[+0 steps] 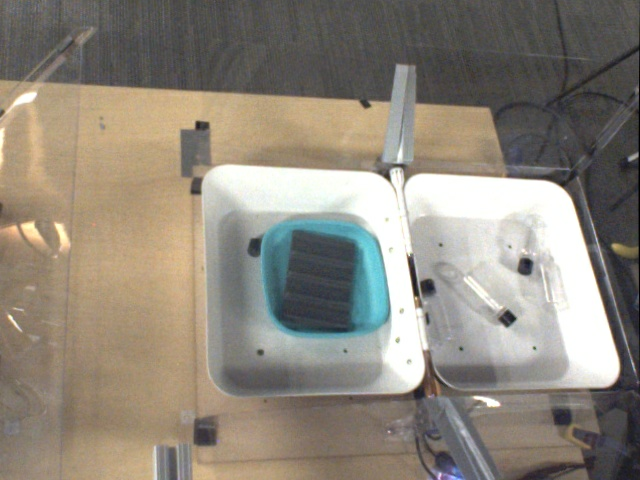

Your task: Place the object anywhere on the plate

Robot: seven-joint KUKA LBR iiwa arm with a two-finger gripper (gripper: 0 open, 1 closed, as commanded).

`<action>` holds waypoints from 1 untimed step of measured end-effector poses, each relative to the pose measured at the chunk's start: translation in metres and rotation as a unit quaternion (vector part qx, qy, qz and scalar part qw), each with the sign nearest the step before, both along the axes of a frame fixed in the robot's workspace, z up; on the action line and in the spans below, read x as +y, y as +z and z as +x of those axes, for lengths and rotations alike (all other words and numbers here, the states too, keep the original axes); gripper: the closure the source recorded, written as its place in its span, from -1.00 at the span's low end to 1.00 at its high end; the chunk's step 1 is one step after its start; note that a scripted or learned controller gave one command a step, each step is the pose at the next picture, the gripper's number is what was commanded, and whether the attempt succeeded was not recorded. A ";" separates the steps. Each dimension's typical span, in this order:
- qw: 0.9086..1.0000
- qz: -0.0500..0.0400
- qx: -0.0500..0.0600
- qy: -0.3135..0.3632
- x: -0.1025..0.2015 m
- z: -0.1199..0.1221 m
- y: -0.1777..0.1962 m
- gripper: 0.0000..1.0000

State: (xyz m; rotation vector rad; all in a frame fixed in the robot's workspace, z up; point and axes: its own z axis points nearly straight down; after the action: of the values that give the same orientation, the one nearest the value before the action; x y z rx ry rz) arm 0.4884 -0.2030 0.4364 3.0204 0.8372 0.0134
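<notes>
The bench [110,268] is of light wood and stands on a grey carpet [250,18]. On the left side of the bench there is a clear sheet [35,218] that reflects light. Dark cables [590,78] lie on the carpet at the far right.

Two white bins stand side by side and touch each other. In the left bin [225,358] lies a turquoise plate [373,288], near the middle. The block [320,280], dark and ribbed, rests flat on the plate, inside its rim. A small black piece [254,247] sits just beside the left edge of the plate.

In the right bin [590,358] lie clear tubes with black caps: one tube [480,293] is near the middle and another [548,273] is further right. A grey bar [401,113] stands behind the place where the bins meet. Nothing lies over the block or the plate.

The state of the claw I cannot tell.
</notes>
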 end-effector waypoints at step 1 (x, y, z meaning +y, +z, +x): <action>0.998 0.001 0.000 -0.063 -0.002 0.000 0.000 -1.00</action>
State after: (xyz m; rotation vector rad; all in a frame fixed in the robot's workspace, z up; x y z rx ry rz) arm 0.4885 -0.2053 0.4362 3.0681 0.6469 0.0141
